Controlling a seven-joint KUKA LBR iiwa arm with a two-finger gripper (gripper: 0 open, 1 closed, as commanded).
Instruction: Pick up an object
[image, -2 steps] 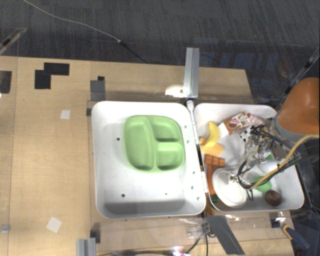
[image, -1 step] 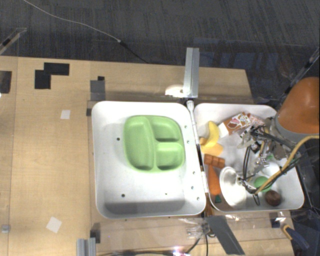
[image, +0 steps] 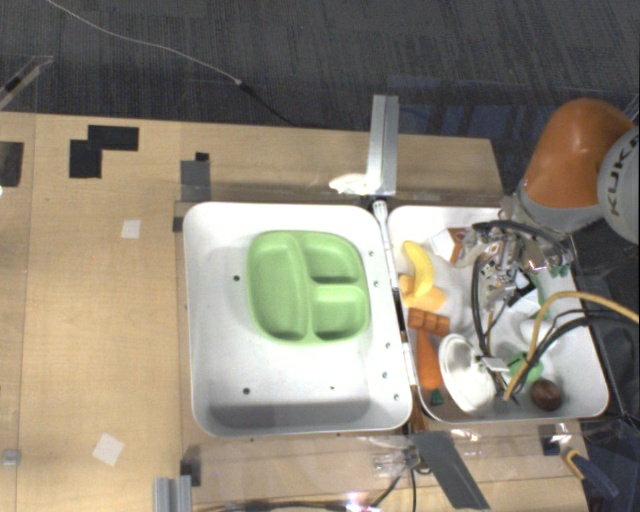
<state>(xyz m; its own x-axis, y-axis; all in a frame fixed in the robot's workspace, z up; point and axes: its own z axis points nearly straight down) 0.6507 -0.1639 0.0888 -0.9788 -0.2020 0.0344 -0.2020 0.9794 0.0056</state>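
Note:
My gripper (image: 488, 318) hangs low over the middle of the right bin (image: 596, 400), below the arm's orange band (image: 570, 150). Cables and wrist parts hide its tip. Beneath and around it lie a white cup (image: 462, 372) on its side, a yellow banana (image: 420, 270), an orange-brown block (image: 427, 321), an orange carrot (image: 428, 362), a small green piece (image: 518, 366) and a dark brown ball (image: 545, 393). I see nothing lifted off the bin floor.
The left bin (image: 215, 330) holds a green divided plate (image: 305, 285). A metal post (image: 384, 145) stands at the back between the bins. A yellow cable (image: 560, 305) loops over the right bin's right side.

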